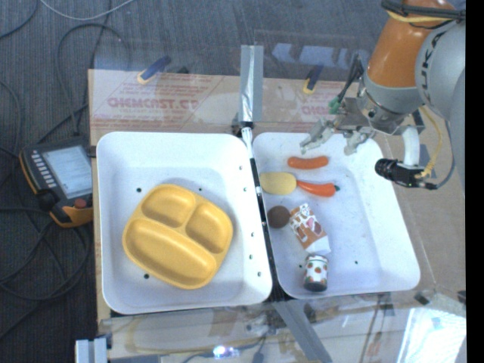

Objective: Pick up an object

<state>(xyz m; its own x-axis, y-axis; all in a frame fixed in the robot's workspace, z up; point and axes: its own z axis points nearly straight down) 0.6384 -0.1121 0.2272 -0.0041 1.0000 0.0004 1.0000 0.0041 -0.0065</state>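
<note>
Gripper (335, 137) w/ fingers spread apart, nothing btwn them, hovers over far edge of right bin (393, 237), just above hot dog (308, 162); carrot (317, 189) nearby.

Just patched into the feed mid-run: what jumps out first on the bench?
The big yellow divided tray lying in the left bin grabs the eye first. Next, the grey-and-orange arm at upper right, its open pincer hovering over the right bin's far edge, above an orange sausage. Below that lie a carrot and a potato-like yellow piece.
</note>
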